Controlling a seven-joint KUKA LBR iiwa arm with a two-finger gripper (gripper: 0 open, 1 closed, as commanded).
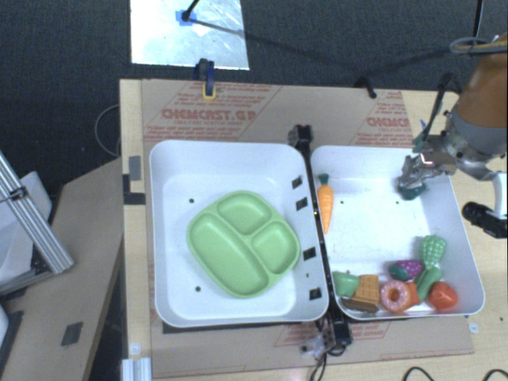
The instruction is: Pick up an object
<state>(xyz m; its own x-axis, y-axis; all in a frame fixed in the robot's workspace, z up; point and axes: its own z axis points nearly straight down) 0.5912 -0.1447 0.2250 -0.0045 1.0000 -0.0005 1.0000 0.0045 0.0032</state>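
The toys sit in the right bin point(464, 236): a carrot point(325, 202) lies alone against its left wall, and along the near edge cluster a green piece point(345, 282), a waffle point(366, 292), a donut point(394, 295), grapes point(406, 270), a corn cob point(432, 250) and a tomato point(443, 294). The pincer point(412, 184) hangs low over the bin's far right part, well apart from them; how it stands I cannot tell. A green plate point(243, 243) lies in the left bin point(171, 213) on the counter point(262, 105).
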